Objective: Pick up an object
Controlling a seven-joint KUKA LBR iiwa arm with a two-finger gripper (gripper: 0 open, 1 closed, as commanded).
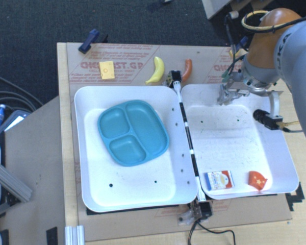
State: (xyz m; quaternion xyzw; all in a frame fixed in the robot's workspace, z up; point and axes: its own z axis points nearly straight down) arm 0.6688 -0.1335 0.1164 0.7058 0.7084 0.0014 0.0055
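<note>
The pincer [228,97] sits in the upper right of the frame, hanging over the far rim of the right bin [275,152], and honestly I can't tell whether it's open or closed from this angle. There's nothing visible in its grip. The arm [275,34] comes in from the right edge with its orange band up top.

For something to grab, the right bin has two candidates down in the lower right: a small white, blue and red packet [218,180] and a small red piece [257,179] just beside it, both near the front rim. They're well apart from the pincer, clear across the bin. So I'd call this the approach stage, nothing picked yet. Next move would probably need the arm to travel toward the lower part of the frame and drop onto one of those two. They lie flat and close to the wall, so I'd guess that's where a try could slip.

Other stuff: the left bin [92,152] holds a blue divided plate [133,132] in the middle of the frame. On the counter [137,60] behind the bins there's a toy banana [156,70], an orange-red sausage-looking thing [186,69], a yellow tag [106,71] and a dark blue clip [88,41]. None of that blocks the path.
</note>
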